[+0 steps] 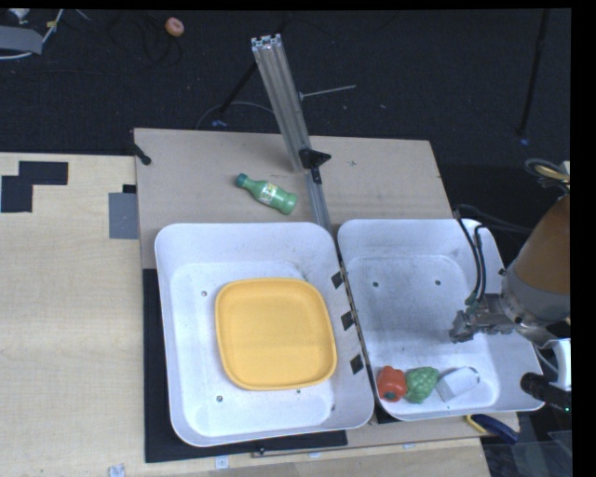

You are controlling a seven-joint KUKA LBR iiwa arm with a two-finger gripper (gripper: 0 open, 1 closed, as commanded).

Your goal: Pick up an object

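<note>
A grey aluminium strut [287, 101] slants across the tan board [382, 177] behind the two white bins, with a black bracket [314, 159] clamped near its lower end. Beyond the board lies dark carpet [419, 74] crossed by thin cables, with a small orange ring [174, 26] on it near the top edge. To the left, a pale wooden tabletop [65, 317] carries a few dark square cut-outs [28, 183].

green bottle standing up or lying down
Lying down. The green bottle rests on its side on the bench board behind the left bin, outside both bins, cap toward the view's left.
</note>
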